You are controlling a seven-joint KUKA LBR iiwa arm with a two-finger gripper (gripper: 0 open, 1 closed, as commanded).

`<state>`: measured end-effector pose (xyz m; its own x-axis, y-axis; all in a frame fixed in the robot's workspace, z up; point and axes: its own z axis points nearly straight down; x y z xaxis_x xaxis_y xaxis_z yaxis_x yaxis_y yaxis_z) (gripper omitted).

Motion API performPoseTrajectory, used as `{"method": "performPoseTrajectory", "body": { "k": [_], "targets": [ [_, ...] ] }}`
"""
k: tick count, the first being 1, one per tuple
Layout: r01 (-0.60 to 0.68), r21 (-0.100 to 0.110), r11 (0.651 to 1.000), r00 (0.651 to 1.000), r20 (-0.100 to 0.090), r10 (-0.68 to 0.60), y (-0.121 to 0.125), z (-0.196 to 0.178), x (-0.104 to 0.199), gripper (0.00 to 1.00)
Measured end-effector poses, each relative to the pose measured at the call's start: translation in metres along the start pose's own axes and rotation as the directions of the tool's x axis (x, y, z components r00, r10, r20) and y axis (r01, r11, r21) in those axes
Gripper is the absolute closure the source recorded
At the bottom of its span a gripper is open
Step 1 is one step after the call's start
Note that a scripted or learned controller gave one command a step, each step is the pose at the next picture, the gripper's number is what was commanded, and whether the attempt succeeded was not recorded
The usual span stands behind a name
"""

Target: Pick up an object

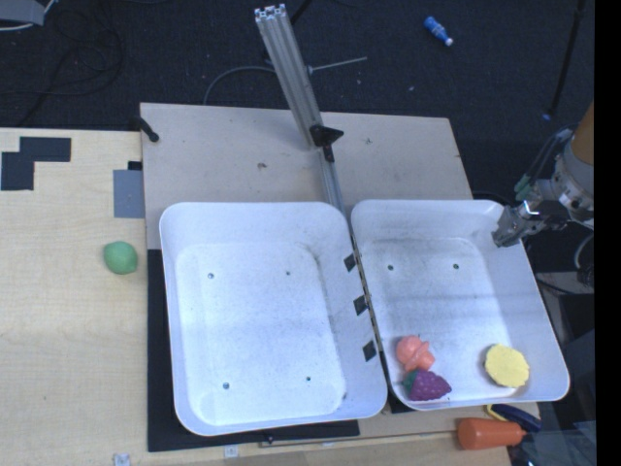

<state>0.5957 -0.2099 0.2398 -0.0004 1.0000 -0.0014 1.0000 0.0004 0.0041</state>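
- Nearest the camera, an orange carrot-like toy point(490, 433) lies on the bench just outside the right bin's front edge, with a small blue-and-yellow item point(514, 416) touching its upper right side.
- Inside the right bin point(441, 231), three things sit along the front wall: a purple grape-like toy point(427, 385) in the front left corner, a pink-orange toy point(415, 351) touching it from behind, and a flat yellow piece point(506, 365) well apart toward the front right corner.
- The left bin point(194, 231) sits beside it, their inner rims touching.
- A green ball point(120, 257) rests on the wooden surface left of the left bin.
- The gripper point(508, 231) hangs over the right bin's far right rim, well apart from the three toys; nothing is seen between its fingers, and whether they are spread or pressed together cannot be told.
- Farther back, a slanted aluminium bar point(296, 76) rises from between the bins.
- On the dark floor beyond lies a small blue object point(439, 31).
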Motion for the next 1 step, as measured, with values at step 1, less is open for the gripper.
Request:
{"method": "performPoseTrajectory", "body": {
  "k": [1],
  "targets": [
    [-0.001,0.003,1.0,1.0,-0.001,0.001,0.0001,-0.0128,-0.0004,1.0]
  ]
}}
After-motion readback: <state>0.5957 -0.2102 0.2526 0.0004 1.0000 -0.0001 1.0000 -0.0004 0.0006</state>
